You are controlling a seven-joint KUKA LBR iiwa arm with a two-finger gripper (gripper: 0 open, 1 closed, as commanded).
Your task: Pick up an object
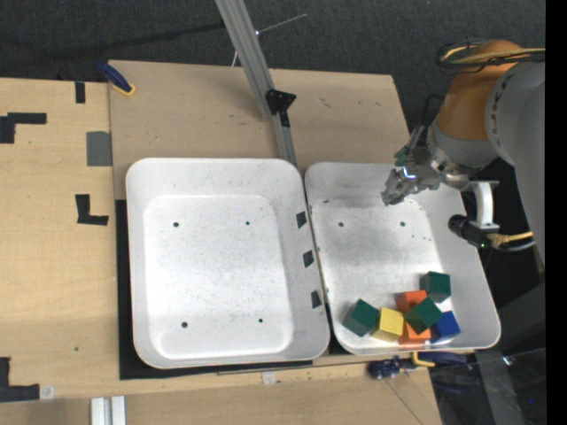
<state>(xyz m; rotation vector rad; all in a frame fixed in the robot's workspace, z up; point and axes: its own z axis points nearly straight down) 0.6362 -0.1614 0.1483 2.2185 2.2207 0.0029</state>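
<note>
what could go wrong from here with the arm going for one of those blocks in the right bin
1. The blocks are packed tight in the near corner of the right bin, some stacked, so the fingers may find no gap or nudge neighbours.
2. They sit against the bin wall, so the gripper might strike the rim coming down.
3. The gripper hangs over the bin's far end, away from the pile, so closing there would likely catch nothing.

two white bins: one (pixel 217 259) at the frame's centre left, one (pixel 372 237) at the centre right. in the right bin's lower right corner, six blocks: three green (pixel 360 316) (pixel 435 283) (pixel 424 312), one yellow (pixel 389 323), one orange (pixel 410 300), one blue (pixel 446 326).
</note>
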